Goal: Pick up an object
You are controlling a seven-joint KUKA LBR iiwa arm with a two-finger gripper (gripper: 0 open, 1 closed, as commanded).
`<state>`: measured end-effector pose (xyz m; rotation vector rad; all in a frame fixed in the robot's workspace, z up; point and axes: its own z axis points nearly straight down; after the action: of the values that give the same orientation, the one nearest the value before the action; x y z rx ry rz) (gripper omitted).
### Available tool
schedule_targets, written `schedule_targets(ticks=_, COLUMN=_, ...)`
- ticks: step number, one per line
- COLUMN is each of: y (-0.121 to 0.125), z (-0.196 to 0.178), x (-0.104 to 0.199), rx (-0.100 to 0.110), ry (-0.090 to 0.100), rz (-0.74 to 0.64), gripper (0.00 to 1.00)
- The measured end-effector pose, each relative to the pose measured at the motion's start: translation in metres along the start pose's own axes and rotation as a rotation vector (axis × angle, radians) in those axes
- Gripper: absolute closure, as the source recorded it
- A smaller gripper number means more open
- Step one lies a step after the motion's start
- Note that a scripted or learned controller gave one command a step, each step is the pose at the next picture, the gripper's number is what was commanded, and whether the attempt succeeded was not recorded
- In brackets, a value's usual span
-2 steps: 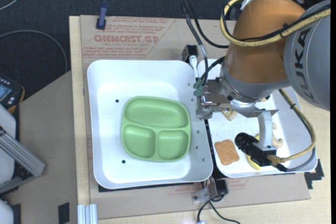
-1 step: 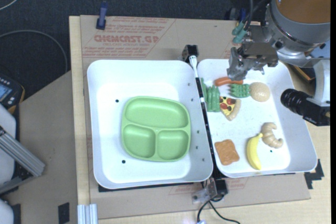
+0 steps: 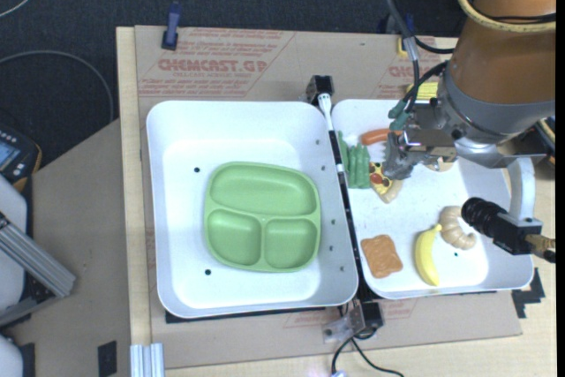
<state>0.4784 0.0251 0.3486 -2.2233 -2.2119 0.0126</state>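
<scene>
Two bins, nothing picked up yet

Left of the divider [image 3: 336, 156] sits a green sectioned plate [image 3: 261, 215] in the left bin [image 3: 168, 190]; just right of the divider there's a green toy [image 3: 357, 165], then the claw [image 3: 395, 169] low over a small yellow-red toy [image 3: 381, 184], can't tell how it's set. Further right: cracker [image 3: 381, 254], banana [image 3: 427, 255], beige piece [image 3: 455, 227]. I'd say the grab's still to do.
</scene>
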Motion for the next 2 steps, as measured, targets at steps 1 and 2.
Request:
schedule_targets(ticks=1, y=0.0, z=-0.034, x=0.066, rx=-0.014, ry=0.004, rz=-0.013, gripper=1.0)
schedule_targets(ticks=2, y=0.0, z=-0.055, x=0.081, rx=-0.014, ry=0.003, rz=-0.008, gripper=1.0)
